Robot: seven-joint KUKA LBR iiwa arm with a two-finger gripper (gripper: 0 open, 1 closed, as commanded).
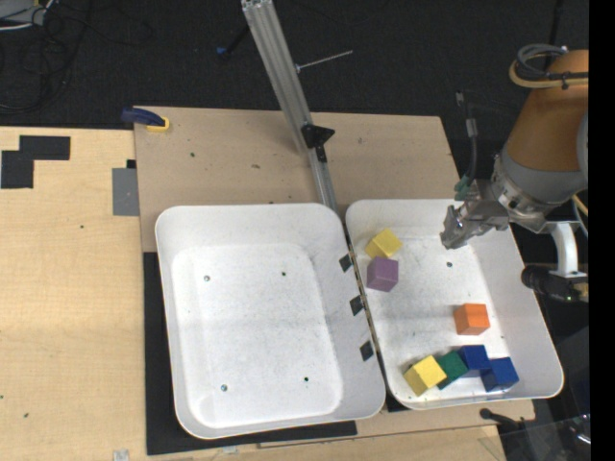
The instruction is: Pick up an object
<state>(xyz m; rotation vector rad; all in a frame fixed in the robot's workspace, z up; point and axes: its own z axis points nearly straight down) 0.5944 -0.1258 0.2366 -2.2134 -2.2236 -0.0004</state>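
Observation:
In the right bin (423, 214) lie several blocks. A yellow block (383, 244) and a purple block (382, 274) sit near its left wall. An orange block (471, 319) rests further right. At the front edge a yellow block (424, 375), a green block (451, 367) and two blue blocks (487, 368) cluster together. My gripper (454, 237) hangs over the bin's back right part, right of the upper yellow block, with nothing visible between its fingers.
The left bin (192, 229) stands beside the right one, joined by black clips (356, 304). A slanted aluminium rail (286, 84) rises behind the bins. A blue and yellow clamp (146, 118) sits at the bench's back left corner.

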